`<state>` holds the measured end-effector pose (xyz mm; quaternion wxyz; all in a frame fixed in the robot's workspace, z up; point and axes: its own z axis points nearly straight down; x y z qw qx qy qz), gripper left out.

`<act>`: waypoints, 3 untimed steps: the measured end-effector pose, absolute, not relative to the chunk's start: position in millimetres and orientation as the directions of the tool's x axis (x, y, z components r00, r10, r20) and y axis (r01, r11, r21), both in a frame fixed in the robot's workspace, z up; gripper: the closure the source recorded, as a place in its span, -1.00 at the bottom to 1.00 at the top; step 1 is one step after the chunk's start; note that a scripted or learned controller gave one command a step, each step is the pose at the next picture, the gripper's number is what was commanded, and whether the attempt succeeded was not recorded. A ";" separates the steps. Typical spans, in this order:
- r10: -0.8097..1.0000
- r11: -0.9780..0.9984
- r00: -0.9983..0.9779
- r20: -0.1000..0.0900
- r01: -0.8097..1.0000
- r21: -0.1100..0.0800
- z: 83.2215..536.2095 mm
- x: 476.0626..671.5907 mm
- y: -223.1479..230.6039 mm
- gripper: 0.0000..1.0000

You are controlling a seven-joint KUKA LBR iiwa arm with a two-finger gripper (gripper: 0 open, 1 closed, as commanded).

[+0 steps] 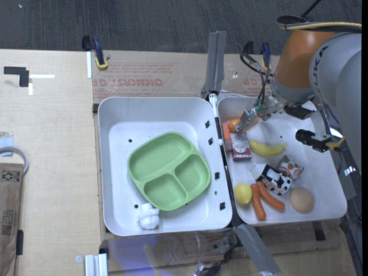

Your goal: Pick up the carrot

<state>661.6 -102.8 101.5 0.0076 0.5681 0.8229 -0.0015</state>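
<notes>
The carrot (264,199) is seen in the right bin (339,206), just beside the lemon (243,193). Judged stiff, light and smooth (mid-shaft suits gripping). The gripper (248,119) is poised well beyond the lemon; its opening cannot be told.

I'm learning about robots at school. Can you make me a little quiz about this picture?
1. True or false: the green plate lies in the left bin.
2. What lies right beside the carrots? A) the lemon B) the banana C) the white ball
3. Fill in: the tool hovers at the far end of the ______ bin.

Key: 1 true. 2 A. 3 right.
</notes>
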 end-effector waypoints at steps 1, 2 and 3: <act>0.936 0.352 -0.352 -0.010 0.936 0.000 110.3 660.4 -103.3 1.00; 0.991 0.131 -0.131 -0.001 0.991 -0.001 191.7 614.0 -74.8 1.00; 0.991 0.131 -0.131 -0.001 0.991 -0.001 191.6 613.9 -75.0 -1.00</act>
